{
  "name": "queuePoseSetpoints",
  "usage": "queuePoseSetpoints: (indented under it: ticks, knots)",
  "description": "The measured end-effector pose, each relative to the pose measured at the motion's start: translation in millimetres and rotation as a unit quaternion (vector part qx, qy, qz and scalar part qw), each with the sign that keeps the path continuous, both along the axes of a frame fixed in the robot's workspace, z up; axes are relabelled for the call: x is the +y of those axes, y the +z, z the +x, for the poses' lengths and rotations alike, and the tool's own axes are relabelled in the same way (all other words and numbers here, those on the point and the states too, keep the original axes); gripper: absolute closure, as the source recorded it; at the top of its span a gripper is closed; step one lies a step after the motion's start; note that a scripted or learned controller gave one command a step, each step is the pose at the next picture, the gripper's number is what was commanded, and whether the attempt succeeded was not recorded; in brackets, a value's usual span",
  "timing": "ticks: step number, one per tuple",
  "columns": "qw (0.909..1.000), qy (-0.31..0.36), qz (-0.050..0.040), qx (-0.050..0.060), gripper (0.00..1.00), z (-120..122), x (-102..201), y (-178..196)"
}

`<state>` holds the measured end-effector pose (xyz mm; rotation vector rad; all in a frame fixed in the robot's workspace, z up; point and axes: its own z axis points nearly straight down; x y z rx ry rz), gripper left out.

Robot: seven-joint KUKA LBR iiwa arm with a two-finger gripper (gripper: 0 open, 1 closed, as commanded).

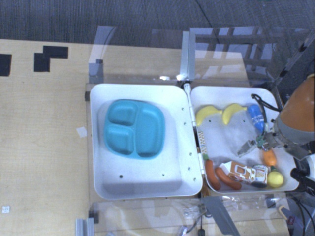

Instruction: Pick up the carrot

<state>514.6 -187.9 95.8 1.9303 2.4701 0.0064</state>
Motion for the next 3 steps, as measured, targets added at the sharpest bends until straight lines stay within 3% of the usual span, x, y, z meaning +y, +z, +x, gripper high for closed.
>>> queuePoseSetpoints:
  ticks: [1,2,3]
  knots:
    - [0.9927,0.121,0.0030,-0.001,0.00,13.3,-11.4,-6.4]
    - [0.9926,0.121,0.0001,-0.005,1.00,16.5,-11.7,6.1]
    - [0.9953,0.097,-0.0013,0.000,1.00,9.9,37.2,110.4]
